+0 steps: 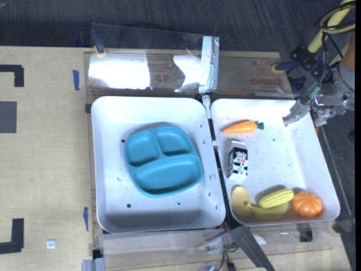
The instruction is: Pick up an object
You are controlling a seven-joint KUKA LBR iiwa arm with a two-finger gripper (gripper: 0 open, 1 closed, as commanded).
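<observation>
We see the grey metal two-finger gripper (304, 110) at the upper right rim of the right-hand shallow white bin (293, 151), apparently spread apart and holding nothing, though it is small here. In that bin lie an orange toy carrot (239, 127), a black-and-white carton (239, 161), a yellow corn cob (275, 197) and an orange pumpkin (307, 204); the left-hand white bin (107, 168) bears a blue divided plastic plate (162, 159).

Two white bins (107, 117), one blue divided plate (162, 160), one carrot (240, 127), one banana (248, 205), one corn cob (275, 197), one small pumpkin (307, 204), one milk carton (239, 161).

Metal hand (302, 110), yellow and black cables (330, 21)
</observation>
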